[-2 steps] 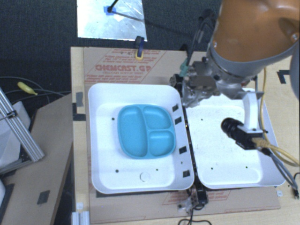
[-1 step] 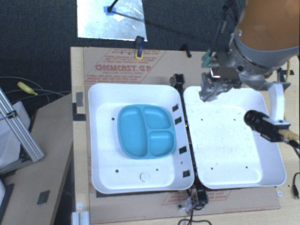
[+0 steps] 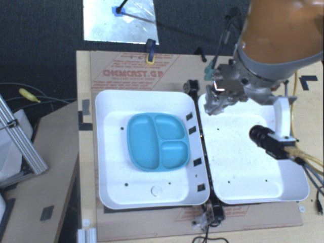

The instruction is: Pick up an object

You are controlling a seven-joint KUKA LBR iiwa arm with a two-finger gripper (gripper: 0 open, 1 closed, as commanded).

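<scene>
- At the far left, off the bench, a slanted metal rail [image 3: 20, 143] crosses a grey side surface, with a small yellow item [image 3: 29, 95] on the dark floor above it
- Further back, a shiny silver sheet [image 3: 120, 13] lies on the dark floor, with a dark rod across it ending at a blue patch [image 3: 119, 10]
- A brown board [image 3: 131, 70] printed with red letters lies under both bins; a small yellow and blue clip [image 3: 150, 51] sits at its back edge
- The left bin [image 3: 111, 186] holds the blue divided plate [image 3: 157, 140], the one loose thing seen in the bins; it lies flat near the bin's middle, right side up
- The plate's long axis runs from back left to front right at a slight slant; its single large compartment faces left and the two smaller ones face the right, toward the divider
- Black clips [image 3: 196, 130] line the seam between the two bins, just right of the plate, apart from it
- The right bin [image 3: 238, 186] shows a bare speckled floor
- The gripper [image 3: 216, 104] hangs over the back left corner of the right bin, close to the seam, well apart from the plate; whether it is released or clenched cannot be told, and nothing is seen in it
- The orange band [image 3: 283, 19] and grey wrist loom above it; a black cylinder on a white bracket [image 3: 268, 138] juts over the right bin's right side
</scene>
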